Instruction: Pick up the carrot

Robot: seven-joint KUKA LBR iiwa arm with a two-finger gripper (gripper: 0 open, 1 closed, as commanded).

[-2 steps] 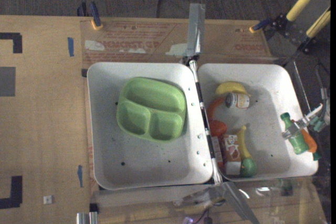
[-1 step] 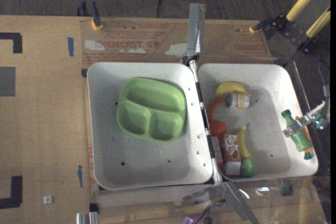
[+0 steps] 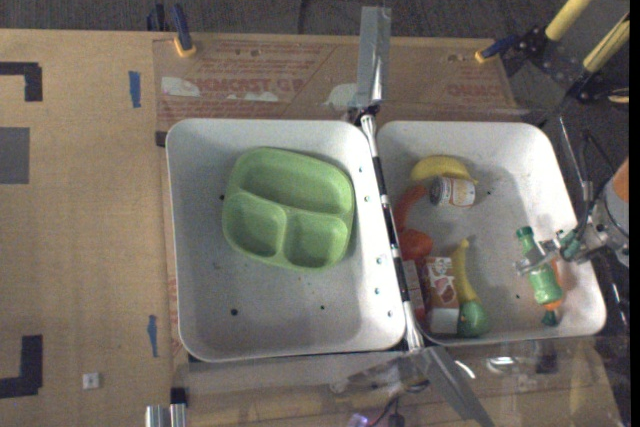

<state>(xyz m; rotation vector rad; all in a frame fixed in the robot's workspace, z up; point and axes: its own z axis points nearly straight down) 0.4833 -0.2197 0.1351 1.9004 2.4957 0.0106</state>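
My claw [image 3: 572, 247] hangs over the right-hand edge of the right bin [image 3: 520, 137], just beside the green bottle [image 3: 540, 273]. It is a blur of metal there, so I cannot tell whether it is apart or together, and I see nothing in it.

The carrot [image 3: 404, 212], as I judge it, is the curved orange piece on the far side of this bin. It lies against the wall next to the left bin [image 3: 200, 215], below the banana [image 3: 440, 166] and the small jar [image 3: 455, 192], with a redder lump [image 3: 416, 244] touching its lower end. There are also slivers of orange beside the bottle, too small for me to name.

So I am well apart from my target, and the step in hand is the approach. To do it well I should lift clear of the bottle first, cross the bin above everything, and come down over the middle of the orange curve, not its ends. The wall is the trouble (a claw set across the carrot would have one side landing on the rim). I would line up so that I close along the wall's direction, or nudge the carrot inward first. I should also keep off the jar above and the red lump below, either of which could slip in instead. The green plate [image 3: 290, 207] in the left bin plays no part.
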